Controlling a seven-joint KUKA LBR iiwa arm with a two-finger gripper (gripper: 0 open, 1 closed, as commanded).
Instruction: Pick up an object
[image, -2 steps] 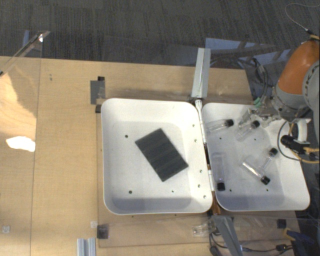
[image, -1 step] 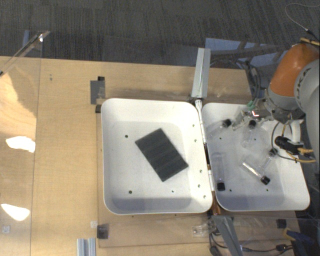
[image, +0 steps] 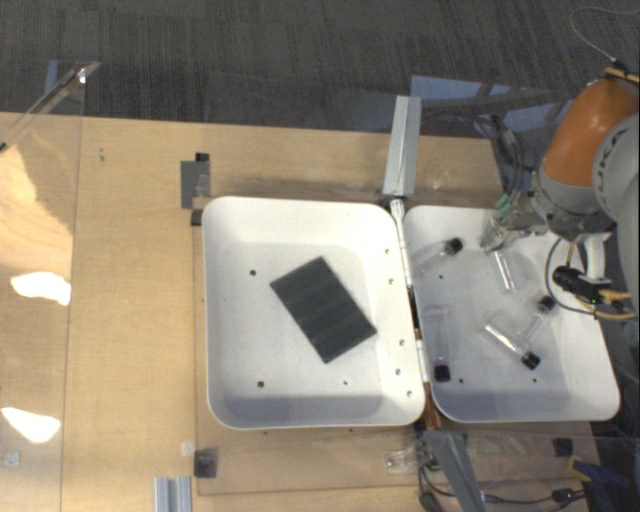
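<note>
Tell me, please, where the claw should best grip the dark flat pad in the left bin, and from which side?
The dark pad lies flat on the left bin floor, turned diagonally, clear of the walls. Probably best to come straight down from above and pinch across its narrower width, near the middle, with the claw turned to match its tilt. Being thin, it may slip.

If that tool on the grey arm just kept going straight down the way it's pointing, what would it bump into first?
Probably the clear tube lying in the right bin, just below the tool. If it missed the tube, it would land on the bin's white floor. Depth is hard to judge from this slanted view.
</note>
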